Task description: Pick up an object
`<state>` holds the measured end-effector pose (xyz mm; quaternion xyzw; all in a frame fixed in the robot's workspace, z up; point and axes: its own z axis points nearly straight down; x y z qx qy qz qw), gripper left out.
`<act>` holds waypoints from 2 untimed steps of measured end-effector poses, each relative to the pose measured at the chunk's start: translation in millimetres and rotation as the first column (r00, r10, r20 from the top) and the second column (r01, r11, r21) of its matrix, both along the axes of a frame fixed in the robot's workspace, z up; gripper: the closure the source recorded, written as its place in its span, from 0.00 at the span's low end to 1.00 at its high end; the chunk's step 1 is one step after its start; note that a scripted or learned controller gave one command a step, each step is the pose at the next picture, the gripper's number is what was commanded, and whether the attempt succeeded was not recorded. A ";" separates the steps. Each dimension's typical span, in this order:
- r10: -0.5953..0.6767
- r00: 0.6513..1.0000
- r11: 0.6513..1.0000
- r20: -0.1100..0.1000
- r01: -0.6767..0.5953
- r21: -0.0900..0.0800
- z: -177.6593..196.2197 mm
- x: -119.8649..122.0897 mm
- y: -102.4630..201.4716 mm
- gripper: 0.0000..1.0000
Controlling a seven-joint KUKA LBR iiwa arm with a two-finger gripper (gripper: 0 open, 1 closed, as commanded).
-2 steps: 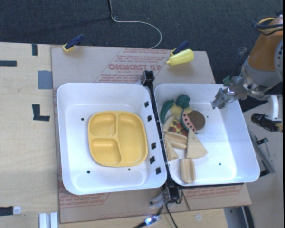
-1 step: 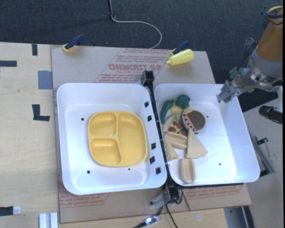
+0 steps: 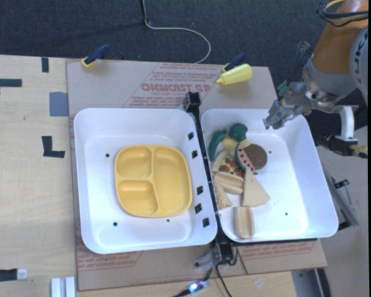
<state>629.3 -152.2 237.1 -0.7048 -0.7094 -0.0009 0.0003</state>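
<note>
The right bin (image 3: 303,184) holds a pile of toy food along its left side: a green vegetable (image 3: 227,135), a watermelon slice (image 3: 251,157), a tan wedge (image 3: 255,192), a hot dog (image 3: 228,183) and a bread roll (image 3: 243,221). My gripper (image 3: 275,119) hangs over the bin's far right corner, up and to the right of the pile, apart from every item. Nothing shows between its fingers. The left bin (image 3: 93,166) carries a yellow divided plate (image 3: 153,180).
A yellow clamp (image 3: 235,74) and a blue-yellow clamp (image 3: 94,55) sit on the cardboard behind the bins. A black divider clip (image 3: 191,101) joins the bins at the back. A cable (image 3: 173,23) runs across the dark floor.
</note>
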 end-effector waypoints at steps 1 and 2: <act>0.000 1.000 1.000 -0.001 0.000 0.000 6.3 1.1 53.7 1.00; 0.000 1.000 1.000 -0.004 0.000 0.000 -8.8 0.3 107.8 1.00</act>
